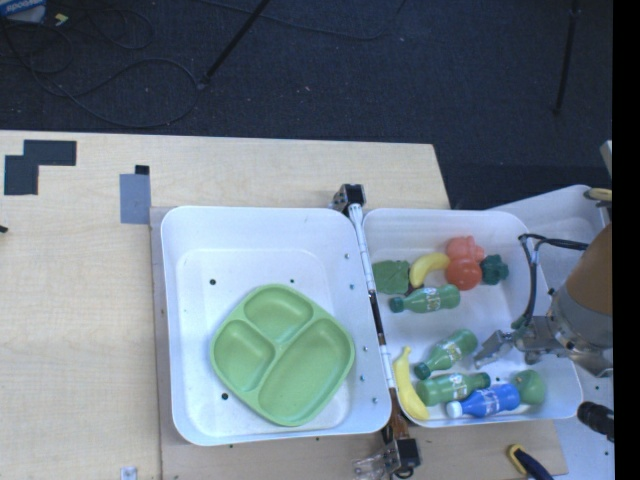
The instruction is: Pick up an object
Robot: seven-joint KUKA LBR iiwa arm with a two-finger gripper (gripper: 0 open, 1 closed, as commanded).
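Observation:
The right bin holds several toy items. A green bottle lies in its middle, with a second green bottle and a third nearer the front. Beside that third one lie a blue bottle and a yellow banana. At the back sit a small banana, a red-orange piece and a green leafy piece. My gripper hangs low over the bin's right side, just right of the second green bottle, with nothing visibly in it.
The left bin holds a light green divided plate. A clamp joins the bins at the back. Cables loop over the right bin's right wall. The grey arm fills the right edge.

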